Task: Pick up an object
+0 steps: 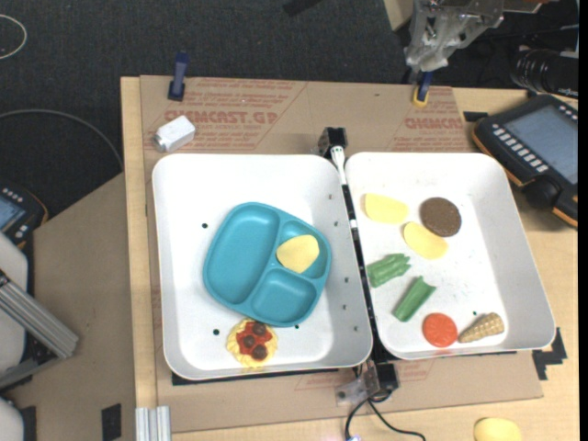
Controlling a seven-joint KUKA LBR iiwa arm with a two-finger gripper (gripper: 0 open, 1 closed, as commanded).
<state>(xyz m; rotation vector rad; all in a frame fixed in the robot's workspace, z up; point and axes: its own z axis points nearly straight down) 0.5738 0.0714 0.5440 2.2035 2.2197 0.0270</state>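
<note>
My gripper (430,51) hangs high beyond the far edge of the right bin (514,246), well away from the objects. In the right bin lie two yellow pieces (386,209) (424,241), a brown disc (441,217), a leafy green piece (388,269), a green stick (412,299), a red disc (440,330) and a tan cone (483,327). The left bin (179,246) holds a blue divided plate (248,255) with a yellow piece (299,253) in one compartment. A small pizza piece (252,341) lies in front of the plate.
A black-and-orange control pendant (542,150) lies right of the right bin. Blue clamps (178,76) (423,90) stand at the board's far edge, with a white block (175,133) near the left one. A yellow object (496,429) sits at the bottom right.
</note>
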